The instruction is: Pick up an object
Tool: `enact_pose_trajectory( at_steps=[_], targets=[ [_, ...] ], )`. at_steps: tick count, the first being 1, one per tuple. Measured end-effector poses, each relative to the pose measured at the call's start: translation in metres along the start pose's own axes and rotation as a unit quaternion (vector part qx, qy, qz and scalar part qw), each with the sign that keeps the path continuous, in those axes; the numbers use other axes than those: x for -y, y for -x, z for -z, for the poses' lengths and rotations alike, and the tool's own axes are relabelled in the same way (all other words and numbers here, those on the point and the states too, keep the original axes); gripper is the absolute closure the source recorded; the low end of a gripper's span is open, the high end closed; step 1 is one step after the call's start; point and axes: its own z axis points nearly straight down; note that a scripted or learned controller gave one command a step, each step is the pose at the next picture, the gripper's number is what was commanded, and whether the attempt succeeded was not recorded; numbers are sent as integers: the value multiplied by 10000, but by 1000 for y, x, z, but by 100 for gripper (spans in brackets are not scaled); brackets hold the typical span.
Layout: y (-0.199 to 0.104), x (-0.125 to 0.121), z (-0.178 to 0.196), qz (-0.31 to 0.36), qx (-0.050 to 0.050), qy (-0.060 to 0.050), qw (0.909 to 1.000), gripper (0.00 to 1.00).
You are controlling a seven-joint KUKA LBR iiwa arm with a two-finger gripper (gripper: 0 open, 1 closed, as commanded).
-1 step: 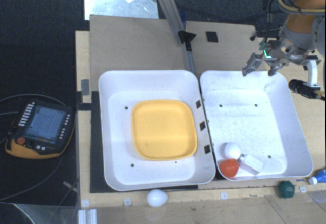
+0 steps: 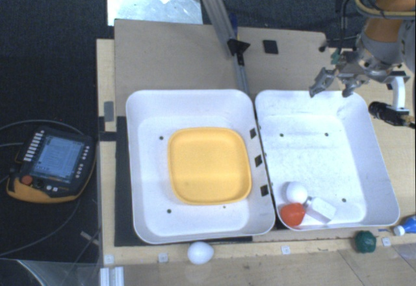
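Observation:
A yellow square plate (image 2: 210, 165) lies in the left bin (image 2: 146, 116). In the right bin (image 2: 364, 148), at its near left corner, sit a white ball (image 2: 296, 192), an orange-red round object (image 2: 292, 214) and a small white block (image 2: 320, 209). My gripper (image 2: 335, 86) hangs above the far edge of the right bin, well away from those objects. Its fingers are spread apart with nothing between them.
A white egg-shaped object (image 2: 200, 252) lies on the bench in front of the left bin. A dark green ball (image 2: 364, 241) and a blue-tipped item (image 2: 404, 227) lie at the bench's near right. A teach pendant (image 2: 52, 164) rests at the left. A metal pole (image 2: 218, 5) slants behind the bins.

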Motion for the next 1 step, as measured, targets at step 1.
enact_pose_trajectory(
  at_steps=[1],
  targets=[
    [-6, 5, -45, 0, -3, -16, 10000, 0]
  ],
)
